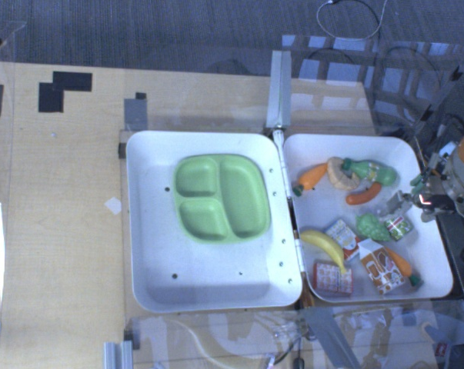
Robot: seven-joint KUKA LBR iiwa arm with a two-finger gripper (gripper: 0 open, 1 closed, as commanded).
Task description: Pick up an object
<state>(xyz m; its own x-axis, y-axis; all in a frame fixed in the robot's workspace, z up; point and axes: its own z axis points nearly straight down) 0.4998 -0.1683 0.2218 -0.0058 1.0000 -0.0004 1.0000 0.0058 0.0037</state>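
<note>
Hovering or holding, which do we print? (Desk)

Hovering. The gripper (413,200) hangs beyond the banana (324,246), up and to its right, by the far rim of the right bin (435,283). Nothing shows in its grasp, and whether it is spread or closed cannot be told from this angle. (Photographer)

So the pick is not yet made? (Desk)

As far as the frame shows, no. Every candidate lies on the bin floor: a green toy (372,225) and a small carton (398,225) right of the banana and closest to the gripper, a red sausage (362,194) above them, a carrot (312,177) straight above the banana, and a red box (333,277) touching the banana's lower end. My judgement is that choosing, closing and lifting all remain. (Photographer)

And the setting? (Desk)

Left of the banana, across the divider, the left bin (147,283) holds a green divided tray (220,197). Both bins sit on a pale wooden bench (55,229) with black tape marks (62,87) far up-left of the banana. Blue-grey carpet (178,14) runs behind the bench, with a looped cable (355,14) lying on it, well above the banana. (Photographer)
</note>
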